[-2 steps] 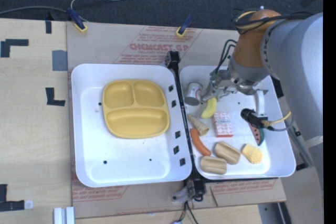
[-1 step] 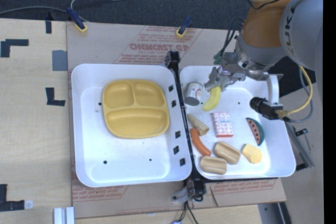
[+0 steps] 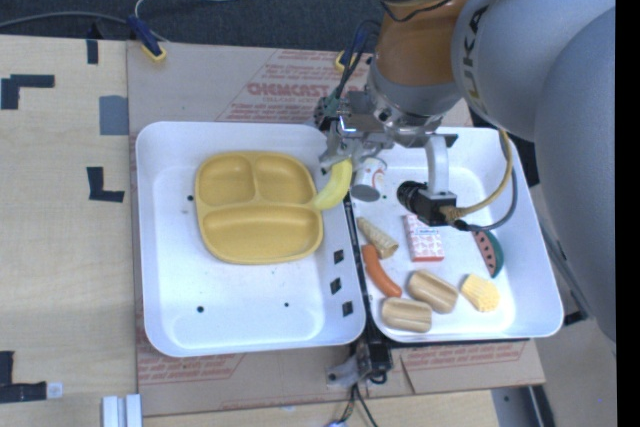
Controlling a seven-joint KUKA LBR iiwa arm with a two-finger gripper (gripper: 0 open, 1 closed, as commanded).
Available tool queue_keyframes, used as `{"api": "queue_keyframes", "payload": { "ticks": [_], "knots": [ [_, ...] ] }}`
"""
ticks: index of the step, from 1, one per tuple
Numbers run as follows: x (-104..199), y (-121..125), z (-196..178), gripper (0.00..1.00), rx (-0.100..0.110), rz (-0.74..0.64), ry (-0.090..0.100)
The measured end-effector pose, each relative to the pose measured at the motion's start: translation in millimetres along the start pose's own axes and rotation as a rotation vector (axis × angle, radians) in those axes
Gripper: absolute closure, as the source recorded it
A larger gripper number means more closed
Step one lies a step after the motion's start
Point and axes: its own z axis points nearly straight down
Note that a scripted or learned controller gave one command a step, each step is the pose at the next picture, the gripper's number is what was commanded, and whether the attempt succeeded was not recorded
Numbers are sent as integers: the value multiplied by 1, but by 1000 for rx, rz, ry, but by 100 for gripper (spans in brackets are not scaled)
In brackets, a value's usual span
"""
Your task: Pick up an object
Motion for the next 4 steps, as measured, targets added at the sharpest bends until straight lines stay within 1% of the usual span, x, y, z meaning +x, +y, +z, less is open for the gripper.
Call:
{"api": "queue_keyframes", "payload": {
  "ticks": [1, 2, 4],
  "knots": [
    [39, -59, -9, 100, 1, 1, -1],
    [-18, -105, -12, 100, 0, 4, -2],
    [-35, -105, -3, 100, 1, 1, -1]
  ]
}}
